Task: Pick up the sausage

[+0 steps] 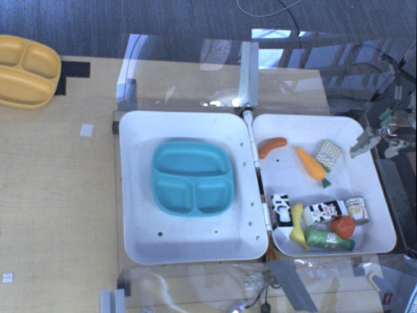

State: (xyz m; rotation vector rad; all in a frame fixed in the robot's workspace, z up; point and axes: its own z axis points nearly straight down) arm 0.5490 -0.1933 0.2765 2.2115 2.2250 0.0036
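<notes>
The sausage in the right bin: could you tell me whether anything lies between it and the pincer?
The carrot and a small checkered packet lie between the sausage at the bin's upper left and the pincer at its right rim. From above, nothing covers the sausage.

— What's sitting on the bench [58,194]?
— Two white bins [140,240] are lying side by side, and a yellow tray [26,70] is resting at the far left corner.

Gripper [368,142] at right, blurred, seemingly low
</notes>
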